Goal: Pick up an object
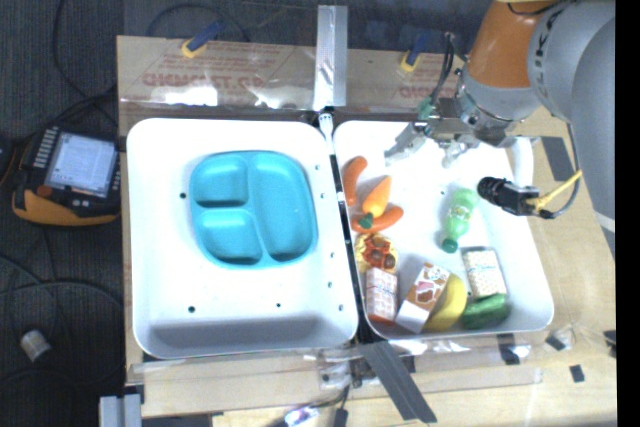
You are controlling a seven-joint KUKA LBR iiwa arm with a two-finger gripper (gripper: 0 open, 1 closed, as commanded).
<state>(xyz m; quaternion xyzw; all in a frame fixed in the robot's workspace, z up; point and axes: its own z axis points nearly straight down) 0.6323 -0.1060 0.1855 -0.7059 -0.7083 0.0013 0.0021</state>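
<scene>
My gripper [429, 149] hangs over the back of the right bin [530, 245], fingers spread open with nothing between them. Toy food lies in that bin. Carrots [374, 198] lie at the left wall, below and left of the gripper. A green bottle [457, 218] lies in front of the gripper, apart from it. Along the front are a banana [451, 302], a green vegetable [485, 311], a small carton [483, 270] and snack boxes [381, 294].
The left bin [160, 315] holds a blue divided plate [252, 207]. A metal post [331, 55] stands behind the wall between the bins. A black cylinder [505, 194] with a yellow cable juts over the right bin's right side. A handheld pendant [70, 173] lies left of the bench.
</scene>
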